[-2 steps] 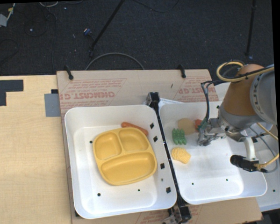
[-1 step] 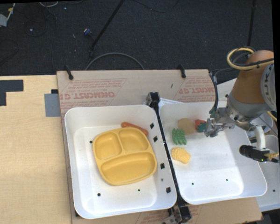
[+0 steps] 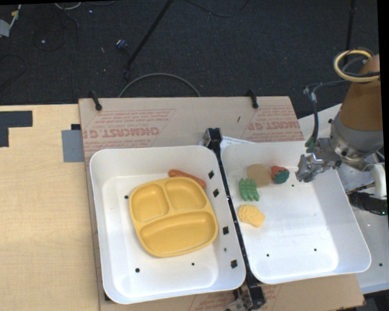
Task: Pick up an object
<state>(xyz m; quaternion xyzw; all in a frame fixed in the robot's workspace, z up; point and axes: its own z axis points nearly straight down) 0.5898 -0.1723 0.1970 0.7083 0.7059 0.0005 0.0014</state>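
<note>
From the camera view I judge nothing is picked yet: my gripper (image 3: 307, 168) hangs over the right bin (image 3: 329, 242), whether parted or closed I cannot tell. The yellow corn (image 3: 251, 215) lies left of it, long axis slanting toward lower right.

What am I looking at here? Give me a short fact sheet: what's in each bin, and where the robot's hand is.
left bin: yellow divided plate; orange item behind it, partly hidden
right bin: green toy, yellow corn-like toy, tan piece, small red-and-teal toy
gripper: over right bin's far right edge, beside the red-and-teal toy
holding anything: nothing seen
</note>
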